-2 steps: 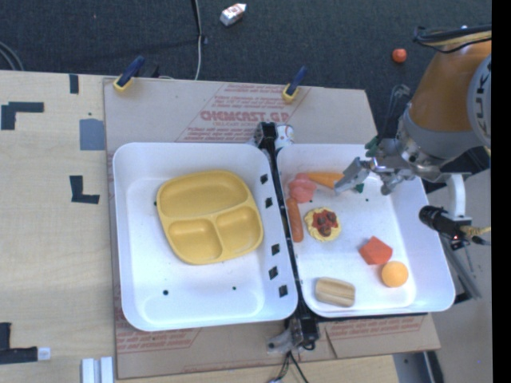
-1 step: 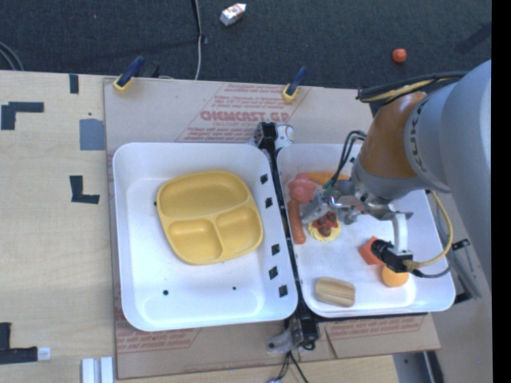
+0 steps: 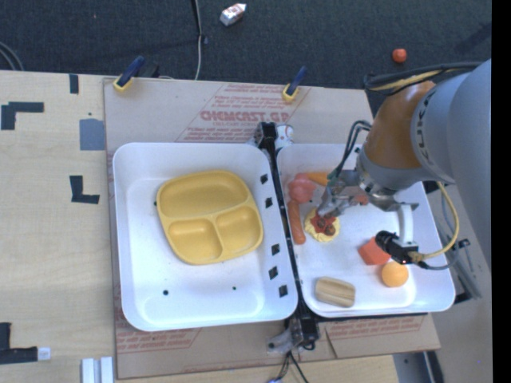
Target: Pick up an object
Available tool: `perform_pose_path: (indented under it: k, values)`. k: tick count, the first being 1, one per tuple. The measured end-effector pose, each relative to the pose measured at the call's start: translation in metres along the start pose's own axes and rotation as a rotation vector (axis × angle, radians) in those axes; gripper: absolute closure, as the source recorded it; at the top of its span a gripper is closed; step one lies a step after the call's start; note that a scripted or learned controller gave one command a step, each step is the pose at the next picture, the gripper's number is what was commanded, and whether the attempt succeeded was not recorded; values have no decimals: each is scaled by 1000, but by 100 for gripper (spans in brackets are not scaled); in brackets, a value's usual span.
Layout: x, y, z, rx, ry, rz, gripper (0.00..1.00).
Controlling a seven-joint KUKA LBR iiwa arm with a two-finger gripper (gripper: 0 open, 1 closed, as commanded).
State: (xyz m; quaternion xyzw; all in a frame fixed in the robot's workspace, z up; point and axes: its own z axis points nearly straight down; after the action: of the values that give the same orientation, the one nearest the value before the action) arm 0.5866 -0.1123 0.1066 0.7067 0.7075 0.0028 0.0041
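The gripper [image 3: 327,211] hangs right of frame centre over a small red-and-yellow toy [image 3: 322,228] in the right bin [image 3: 431,298]; finger state cannot be told; the toy looks light and stiff, best gripped across its narrow width.

Light wooden bench [image 3: 48,238] with black tape marks, a brown cardboard sheet [image 3: 231,110] laid flat on top. Two shallow white bins, left [image 3: 132,214] and right [image 3: 423,294], touching side by side on that sheet. Yellow-and-blue clamps [image 3: 128,74] at its far edge.
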Motion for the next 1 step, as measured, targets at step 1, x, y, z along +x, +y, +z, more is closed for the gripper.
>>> perform_pose_path:
  k: [1]
  values:
    - [0,-1,2,4,1,0,0]
